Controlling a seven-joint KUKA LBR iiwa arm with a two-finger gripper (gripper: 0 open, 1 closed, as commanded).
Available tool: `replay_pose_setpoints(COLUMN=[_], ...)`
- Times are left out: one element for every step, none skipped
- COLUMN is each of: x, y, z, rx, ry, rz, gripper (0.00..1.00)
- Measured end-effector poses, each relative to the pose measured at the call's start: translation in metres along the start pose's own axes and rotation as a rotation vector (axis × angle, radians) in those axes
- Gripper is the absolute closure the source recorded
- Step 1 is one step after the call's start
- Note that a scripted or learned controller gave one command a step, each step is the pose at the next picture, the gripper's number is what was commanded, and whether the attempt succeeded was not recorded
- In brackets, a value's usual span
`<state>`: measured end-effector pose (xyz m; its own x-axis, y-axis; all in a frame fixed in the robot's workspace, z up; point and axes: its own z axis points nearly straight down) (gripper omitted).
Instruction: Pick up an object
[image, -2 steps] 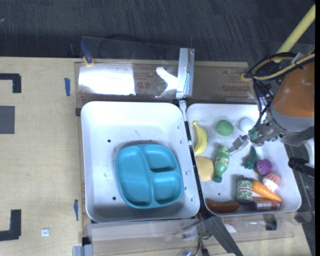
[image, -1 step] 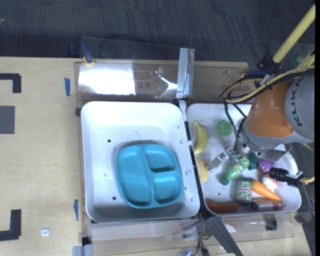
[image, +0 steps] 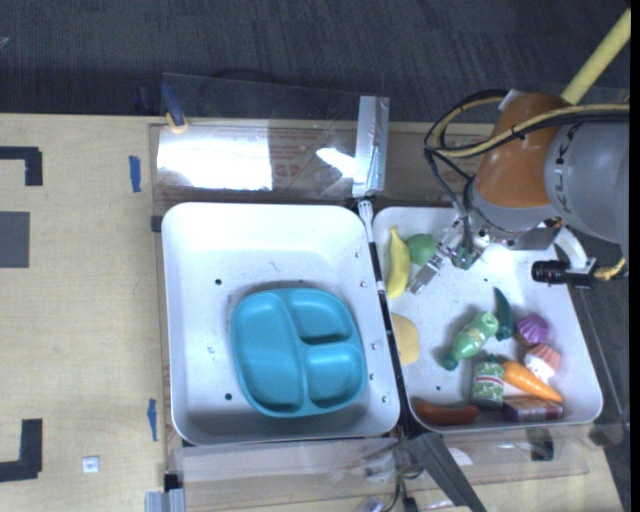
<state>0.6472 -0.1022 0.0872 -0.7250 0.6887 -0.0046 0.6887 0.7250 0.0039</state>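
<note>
The wooden surface (image: 70, 330) carries two shallow white bins side by side, with a clear plastic sheet (image: 265, 150) lying behind the left one. The left bin (image: 195, 250) holds a blue divided tray (image: 297, 350), three compartments showing, set a little toward the bin's near right part. The grey arm (image: 590, 170), with its orange band (image: 515, 150) above the wrist and looped cables beside it, reaches in from the right over the far part of the right bin (image: 580, 330). Its end effector (image: 437, 268) hangs low over that bin's far left corner; whether it is open or closed, and whether it has hold of anything, I cannot tell at this angle. Just beside its tip lie a yellow banana (image: 398, 262) along the bin's left wall and a small green rounded piece (image: 421, 246) touching the banana. Nearer the camera, a pale yellow piece (image: 407, 338) rests against the left wall. The remaining toy foods are clustered in the near right part (most touching one another): a green bottle-shaped piece (image: 470, 338), a dark green pepper (image: 502, 312), a purple onion-like piece (image: 533, 328), an orange carrot (image: 528, 380), a small green can (image: 488, 380), and a brown sausage (image: 446, 411) along the near wall.
</note>
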Motion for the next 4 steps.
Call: replay_pose_setpoints(x=[0.045, 0.030, 0.028, 0.060], y=[-0.056, -0.016, -0.014, 0.006], z=[-0.018, 0.000, -0.014, -0.103], rx=[0.001, -0.001, -0.008, -0.005], ry=[0.001, -0.001, -0.009, -0.006], rz=[-0.035, -0.126, -0.124, -0.238], gripper=[0.00, 0.00, 1.00, 1.00])
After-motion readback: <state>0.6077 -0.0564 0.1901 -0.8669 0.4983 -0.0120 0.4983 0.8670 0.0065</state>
